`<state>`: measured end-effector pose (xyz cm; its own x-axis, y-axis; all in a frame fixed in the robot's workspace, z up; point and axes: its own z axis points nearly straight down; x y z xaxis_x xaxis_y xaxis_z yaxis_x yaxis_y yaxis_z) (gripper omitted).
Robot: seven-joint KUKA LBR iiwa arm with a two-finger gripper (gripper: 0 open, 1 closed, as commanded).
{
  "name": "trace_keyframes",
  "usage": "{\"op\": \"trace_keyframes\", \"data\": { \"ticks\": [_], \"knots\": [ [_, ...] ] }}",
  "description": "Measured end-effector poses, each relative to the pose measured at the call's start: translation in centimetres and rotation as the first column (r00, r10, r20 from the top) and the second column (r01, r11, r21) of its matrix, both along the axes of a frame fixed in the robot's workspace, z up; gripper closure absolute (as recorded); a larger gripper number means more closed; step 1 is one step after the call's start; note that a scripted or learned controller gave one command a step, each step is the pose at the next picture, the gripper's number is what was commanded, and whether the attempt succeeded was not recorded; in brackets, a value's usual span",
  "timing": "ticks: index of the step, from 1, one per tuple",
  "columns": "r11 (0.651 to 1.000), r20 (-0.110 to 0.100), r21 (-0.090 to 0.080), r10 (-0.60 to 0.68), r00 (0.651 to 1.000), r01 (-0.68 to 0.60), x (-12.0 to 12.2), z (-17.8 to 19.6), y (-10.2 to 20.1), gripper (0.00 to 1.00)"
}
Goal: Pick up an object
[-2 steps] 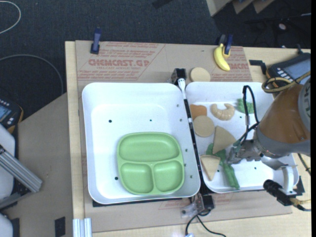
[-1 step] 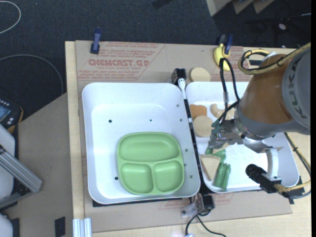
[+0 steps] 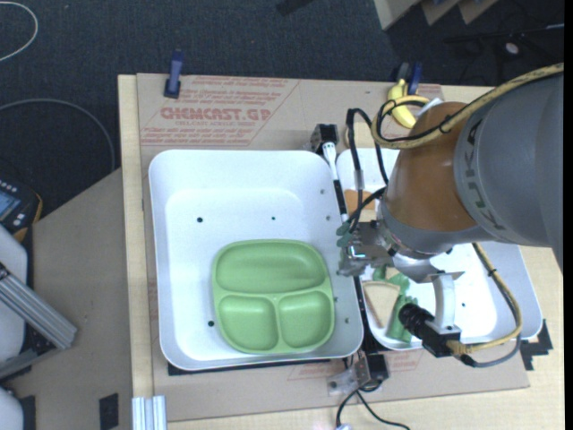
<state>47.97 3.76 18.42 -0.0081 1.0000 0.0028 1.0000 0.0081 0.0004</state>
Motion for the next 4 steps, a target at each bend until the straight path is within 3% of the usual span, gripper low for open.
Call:
{"op": "trace_keyframes", "data": {
  "ticks": [1,2,3,4],
  "knots": [
    [1.000,0.003,-0.003,-0.007,1.000,0.007,0.1,1.1,-0.5,1.00],
    [1.000,0.007,0.000,-0.001,1.000,0.001,0.0,8.0,5.3,1.00],
    [1.000,0.006,-0.001,-0.004,1.000,0.004,0.0,13.1,7.1,1.00],
    [1.000,0.002,-0.003,-0.006,1.000,0.006,0.0,13.8,7.0,1.00]
  ]
}}
